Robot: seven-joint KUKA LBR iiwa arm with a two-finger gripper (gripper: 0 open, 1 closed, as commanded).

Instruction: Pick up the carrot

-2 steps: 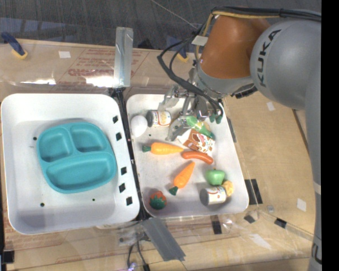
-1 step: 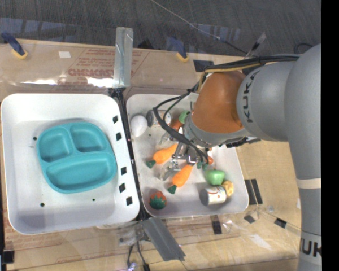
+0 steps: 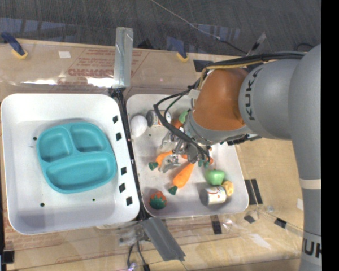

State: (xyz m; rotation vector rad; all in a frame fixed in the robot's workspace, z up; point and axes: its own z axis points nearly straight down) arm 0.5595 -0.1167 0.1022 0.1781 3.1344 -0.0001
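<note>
An orange carrot [image 3: 183,175] with a green stem end lies in the right bin [image 3: 236,162], pointing down-left. A second, smaller carrot [image 3: 162,159] lies just to its upper left, partly under the metal fingers. My gripper [image 3: 175,158] hangs low over the middle of the right bin, directly above and between the two carrots. The big orange wrist band hides most of the gripper from above.
The right bin also holds a white egg-like ball [image 3: 138,125], a green apple-like piece [image 3: 215,177], a small can [image 3: 214,195], a yellow piece [image 3: 228,187] and a red-green strawberry [image 3: 157,199]. A teal divided plate [image 3: 76,155] sits in the left bin [image 3: 17,168].
</note>
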